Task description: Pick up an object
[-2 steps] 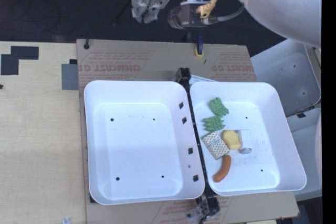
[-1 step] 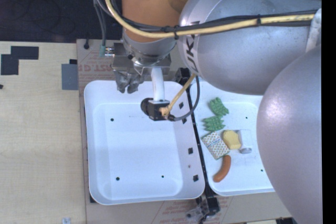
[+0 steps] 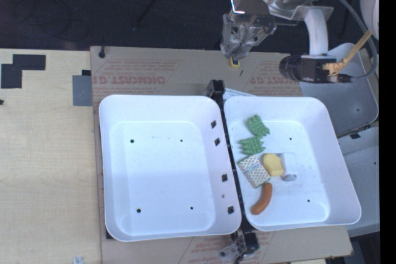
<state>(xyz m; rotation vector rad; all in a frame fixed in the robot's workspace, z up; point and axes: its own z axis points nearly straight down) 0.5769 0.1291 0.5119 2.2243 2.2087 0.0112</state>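
Gripper (image 3: 235, 59) high at upper centre of frame, above right bin (image 3: 334, 133); finger opening impossible to tell, nothing visibly held. Risks: clustered green pieces (image 3: 255, 135), patterned packet (image 3: 254, 170), yellow piece (image 3: 273, 164), sausage (image 3: 262, 199) — double grab, slip, miss.

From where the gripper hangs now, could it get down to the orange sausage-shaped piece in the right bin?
Probably yes. The orange sausage-shaped piece lies apart near the front of the shallow white right bin, nothing over it. The gripper hangs above the bench behind the bins, so it must travel forward and down.
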